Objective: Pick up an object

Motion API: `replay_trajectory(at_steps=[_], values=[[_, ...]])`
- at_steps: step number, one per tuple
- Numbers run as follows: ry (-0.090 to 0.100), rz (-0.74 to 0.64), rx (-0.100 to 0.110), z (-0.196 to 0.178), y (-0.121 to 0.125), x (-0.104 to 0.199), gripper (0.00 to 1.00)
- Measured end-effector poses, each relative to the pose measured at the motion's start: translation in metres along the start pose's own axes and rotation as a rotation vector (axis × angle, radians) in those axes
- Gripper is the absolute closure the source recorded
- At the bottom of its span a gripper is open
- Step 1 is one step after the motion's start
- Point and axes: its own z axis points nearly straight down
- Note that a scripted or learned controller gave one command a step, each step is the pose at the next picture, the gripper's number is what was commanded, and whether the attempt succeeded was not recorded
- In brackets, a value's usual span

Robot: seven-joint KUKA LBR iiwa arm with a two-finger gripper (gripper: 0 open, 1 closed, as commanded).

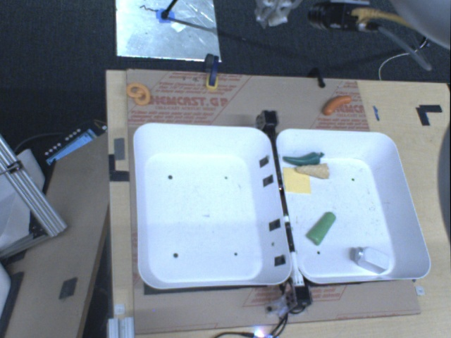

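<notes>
White bins sit side by side on a brown board, left bin (204, 203) and right bin (405, 189), joined along a black hinge strip (278, 196). Taking the right bin as reference: five things lie inside it. Teal curved piece (304, 159) near its back-left corner, tan stick (313, 171) touching just in front of that, yellow square (297, 182) just in front again, against the left wall. Green cylinder (320, 228) lies tilted around the middle-left of the floor. Silver-grey block (369, 259) sits near the front-right corner, apart from the rest. Behind the bin, on the board, an orange sausage-shaped piece (336, 104). Gripper (280, 5) hangs well behind the bin at the top edge, nothing between its fingers; can't tell if they're apart or together, too blurred.
</notes>
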Motion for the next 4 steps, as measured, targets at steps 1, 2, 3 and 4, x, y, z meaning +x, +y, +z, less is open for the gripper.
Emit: replay_trajectory(at_steps=[1, 2, 3, 4], values=[[0.004, -0.015, 0.007, 0.001, -0.039, 0.077, 1.0], [0.005, -0.016, 0.007, -0.002, -0.19, 0.078, 1.0], [0.0, 0.002, 0.004, 0.001, -0.147, 0.016, 1.0], [0.003, -0.015, 0.007, 0.001, -0.186, 0.075, 1.0]])
